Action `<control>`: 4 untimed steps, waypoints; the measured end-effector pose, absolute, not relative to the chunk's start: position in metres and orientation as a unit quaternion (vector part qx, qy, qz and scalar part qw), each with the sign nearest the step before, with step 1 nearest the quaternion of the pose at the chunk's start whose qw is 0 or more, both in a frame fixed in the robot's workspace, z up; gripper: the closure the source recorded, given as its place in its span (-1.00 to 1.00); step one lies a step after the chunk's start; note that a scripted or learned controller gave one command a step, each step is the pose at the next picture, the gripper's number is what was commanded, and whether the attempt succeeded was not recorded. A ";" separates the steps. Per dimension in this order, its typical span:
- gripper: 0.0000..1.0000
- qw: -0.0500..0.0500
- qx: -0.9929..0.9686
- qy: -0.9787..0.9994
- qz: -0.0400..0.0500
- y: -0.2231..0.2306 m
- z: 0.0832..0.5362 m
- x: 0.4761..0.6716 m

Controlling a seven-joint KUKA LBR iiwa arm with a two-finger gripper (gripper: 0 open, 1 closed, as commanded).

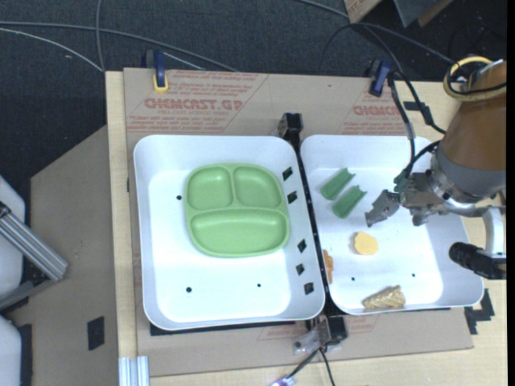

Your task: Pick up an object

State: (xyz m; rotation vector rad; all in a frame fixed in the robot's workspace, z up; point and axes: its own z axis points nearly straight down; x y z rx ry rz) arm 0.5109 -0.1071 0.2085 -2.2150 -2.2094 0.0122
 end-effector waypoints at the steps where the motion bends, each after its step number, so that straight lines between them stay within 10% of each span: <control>1: -1.00 0.001 -0.707 -0.707 0.000 -0.107 0.214 0.514; 4: -1.00 0.003 -0.707 -0.707 0.001 -0.110 0.083 0.518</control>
